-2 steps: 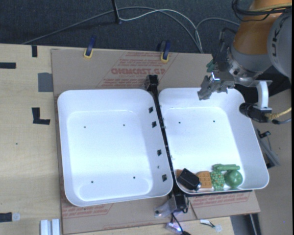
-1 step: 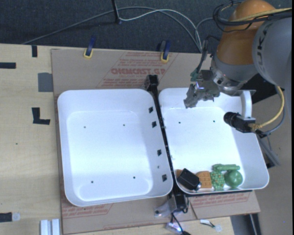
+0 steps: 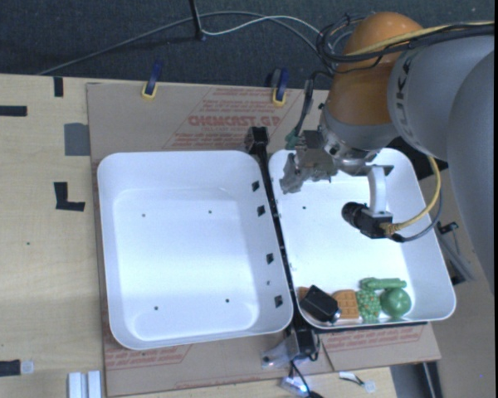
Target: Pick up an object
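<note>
Several small objects lie along the front edge of the right bin (image 3: 415, 222): a black block (image 3: 319, 303), a tan waffle-like piece (image 3: 345, 303), a green knobbly piece (image 3: 370, 303) and a green round toy (image 3: 395, 302). My gripper (image 3: 297, 172) hangs over the bin's far left corner, close to the wall between the bins. It is well away from the objects, and I see nothing in it. The grey arm with its orange band (image 3: 373, 56) covers the far right of the bin.
The left bin (image 3: 183, 247) sits beside the right one, and black clips (image 3: 266, 210) run along the shared wall. Both bins rest on a cardboard sheet (image 3: 207, 118) held by blue and yellow clamps. A black cable fitting (image 3: 363, 218) hangs from the arm over the right bin.
</note>
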`<state>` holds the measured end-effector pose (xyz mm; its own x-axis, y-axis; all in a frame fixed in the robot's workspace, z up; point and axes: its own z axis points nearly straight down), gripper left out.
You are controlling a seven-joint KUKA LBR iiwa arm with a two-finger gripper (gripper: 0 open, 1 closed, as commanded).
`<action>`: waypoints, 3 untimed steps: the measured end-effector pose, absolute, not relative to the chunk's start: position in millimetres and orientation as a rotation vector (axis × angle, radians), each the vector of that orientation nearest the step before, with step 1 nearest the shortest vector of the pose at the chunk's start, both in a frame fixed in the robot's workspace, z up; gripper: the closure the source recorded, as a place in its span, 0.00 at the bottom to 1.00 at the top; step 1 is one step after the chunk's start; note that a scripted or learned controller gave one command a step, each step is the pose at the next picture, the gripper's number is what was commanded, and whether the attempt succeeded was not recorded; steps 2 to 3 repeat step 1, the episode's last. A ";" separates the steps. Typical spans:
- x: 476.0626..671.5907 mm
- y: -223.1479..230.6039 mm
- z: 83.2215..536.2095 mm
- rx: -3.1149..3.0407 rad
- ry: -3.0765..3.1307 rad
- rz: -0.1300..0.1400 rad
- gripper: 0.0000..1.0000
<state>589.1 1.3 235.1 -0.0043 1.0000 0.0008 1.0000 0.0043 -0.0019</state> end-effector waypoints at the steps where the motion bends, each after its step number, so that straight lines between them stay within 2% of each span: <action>1: 571.2 51.6 225.2 -2.215 -2.225 0.001 1.00; 3: 571.2 51.6 225.2 -2.215 -2.225 0.001 1.00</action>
